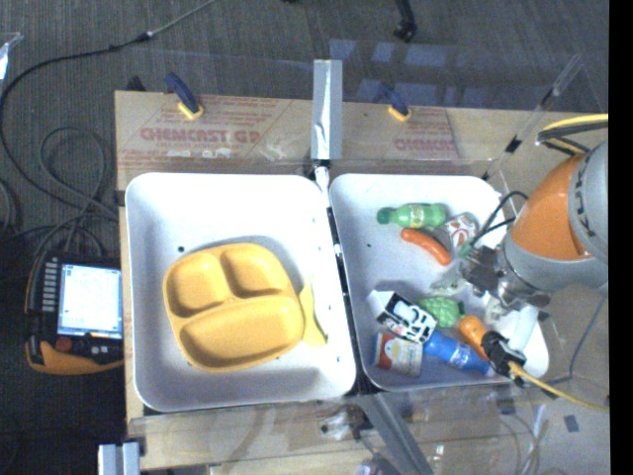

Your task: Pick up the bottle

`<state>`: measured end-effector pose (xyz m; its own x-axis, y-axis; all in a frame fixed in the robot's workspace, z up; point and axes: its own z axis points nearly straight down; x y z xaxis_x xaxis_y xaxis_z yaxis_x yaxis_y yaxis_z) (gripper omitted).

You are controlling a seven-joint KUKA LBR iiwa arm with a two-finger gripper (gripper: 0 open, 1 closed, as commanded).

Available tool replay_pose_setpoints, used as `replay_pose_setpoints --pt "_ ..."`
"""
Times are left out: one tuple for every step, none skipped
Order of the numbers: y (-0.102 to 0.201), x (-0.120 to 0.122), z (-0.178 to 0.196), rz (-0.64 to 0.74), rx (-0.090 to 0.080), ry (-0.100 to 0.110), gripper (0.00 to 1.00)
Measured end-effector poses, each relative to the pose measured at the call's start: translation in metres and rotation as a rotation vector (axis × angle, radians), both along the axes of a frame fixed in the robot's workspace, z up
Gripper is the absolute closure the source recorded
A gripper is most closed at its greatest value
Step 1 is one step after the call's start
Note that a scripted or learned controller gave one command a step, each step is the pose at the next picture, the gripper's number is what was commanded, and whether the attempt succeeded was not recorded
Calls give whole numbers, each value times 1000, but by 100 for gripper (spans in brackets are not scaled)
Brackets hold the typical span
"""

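I can't tell my end effector's [482,277] state. The green bottle [413,214] lies up-frame and left of it, beside the carrot [426,244] and can [459,231]; I could catch those instead.

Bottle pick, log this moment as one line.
arm: over right bin | end effector: above clutter | green bottle: lying at far end, not held | left bin: yellow tray

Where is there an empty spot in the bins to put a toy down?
Left bin: bare white strips above and left of the yellow divided tray. Right bin: bare patch at its left side, below the green bottle. Crowded at its lower right, around the blue bottle and claw.
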<state>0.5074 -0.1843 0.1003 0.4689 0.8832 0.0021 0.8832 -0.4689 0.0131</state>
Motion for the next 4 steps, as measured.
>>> replay_pose_setpoints --pt "1 0 8 1 3 3 100" --pt "1 -1 8 1 3 3 0" --pt "36 -20 -9 -40 -7 -4 0" --pt "37 -19 0 -40 -3 -4 100"
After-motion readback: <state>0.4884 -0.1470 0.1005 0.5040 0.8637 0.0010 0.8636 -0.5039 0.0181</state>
